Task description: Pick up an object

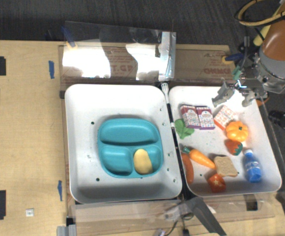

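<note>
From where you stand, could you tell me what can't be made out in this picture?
- Arm: cut off by the camera view's right and top edges above the orange band.
- Small cartons and red-and-white packet: print too small to read.
- Red item by the carrot: jammed against the right bin's left wall, too little showing to identify.
- Gripper: blurred against the glare; its state is unclear.

Tan bench [19, 146], black tape marks at left. Two white bins on it: left bin [78, 102] frame center, right bin [270, 176] lower right, touching.

The arm [279, 43] is cut off by the right edge.
</note>
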Robot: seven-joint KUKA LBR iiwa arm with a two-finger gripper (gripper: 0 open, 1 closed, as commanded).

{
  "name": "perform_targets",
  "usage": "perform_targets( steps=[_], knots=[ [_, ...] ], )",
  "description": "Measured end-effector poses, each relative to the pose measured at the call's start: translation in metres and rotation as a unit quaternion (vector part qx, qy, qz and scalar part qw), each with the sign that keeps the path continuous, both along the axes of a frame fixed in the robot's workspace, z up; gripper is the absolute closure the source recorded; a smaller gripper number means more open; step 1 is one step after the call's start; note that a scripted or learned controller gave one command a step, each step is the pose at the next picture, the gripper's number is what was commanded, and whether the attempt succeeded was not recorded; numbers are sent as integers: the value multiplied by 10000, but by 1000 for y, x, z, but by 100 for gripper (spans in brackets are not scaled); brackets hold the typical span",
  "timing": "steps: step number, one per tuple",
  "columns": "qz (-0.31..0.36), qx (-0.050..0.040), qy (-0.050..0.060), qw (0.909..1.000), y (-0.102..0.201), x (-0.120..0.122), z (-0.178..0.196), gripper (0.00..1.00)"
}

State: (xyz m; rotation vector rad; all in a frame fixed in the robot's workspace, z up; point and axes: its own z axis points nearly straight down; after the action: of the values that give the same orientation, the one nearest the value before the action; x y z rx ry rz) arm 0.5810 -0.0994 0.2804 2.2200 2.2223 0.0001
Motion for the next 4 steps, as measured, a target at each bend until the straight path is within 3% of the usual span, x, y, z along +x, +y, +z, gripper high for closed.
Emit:
perform_targets(
  steps=[1,2,3,4],
  knots=[
    [973,-5,-10,9953,-31,-2,2,0],
    [366,8,20,9993,-29,-4,-52,0],
    [929,17,53,9957,-37,45,-168,0],
    [1202,-12,-11,9927,-35,87,-193,0]
  ],
)
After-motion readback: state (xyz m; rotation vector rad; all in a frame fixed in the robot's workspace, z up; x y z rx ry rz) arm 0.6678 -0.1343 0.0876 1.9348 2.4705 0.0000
